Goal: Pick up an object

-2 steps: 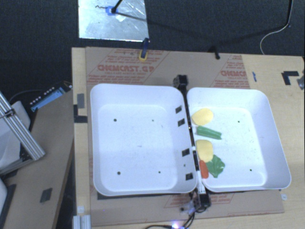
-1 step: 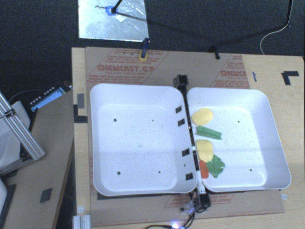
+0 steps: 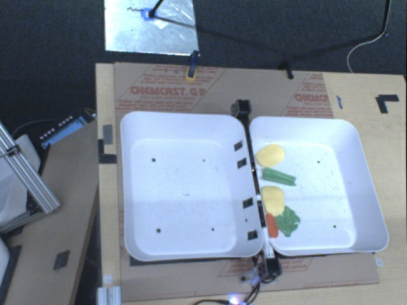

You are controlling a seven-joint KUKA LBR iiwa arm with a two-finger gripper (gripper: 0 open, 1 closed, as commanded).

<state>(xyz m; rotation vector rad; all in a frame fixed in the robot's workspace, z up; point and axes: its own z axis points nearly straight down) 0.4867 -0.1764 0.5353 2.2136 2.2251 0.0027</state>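
Upper yellow piece (image 3: 270,154): lies in the right bin (image 3: 356,189), just beside that bin's left wall, toward its far left corner.
Green stick (image 3: 278,176): laid just nearer than the upper yellow piece, slanted, one end near the left wall; whether the two touch cannot be told.
Lower yellow piece (image 3: 273,199): set nearer again, along the same left wall, just beside the green stick.
Green leafy piece (image 3: 288,221): found toward the near left corner of the right bin, touching the lower yellow piece at its near edge.
Orange-red piece (image 3: 272,225): wedged between the green leafy piece and the left wall, touching the leafy piece.
Left bin (image 3: 184,183): placed side by side with the right bin, their walls meeting along a seam.
Black clips (image 3: 240,146): spaced along that seam.
Cardboard sheet (image 3: 165,89): spread under both bins, red lettering seen near its far edge.
Yellow and blue clip (image 3: 191,68): fixed at the far edge of the bench (image 3: 63,234).
Shiny metal sheet (image 3: 151,16): laid on the dark floor beyond the bench's far edge.
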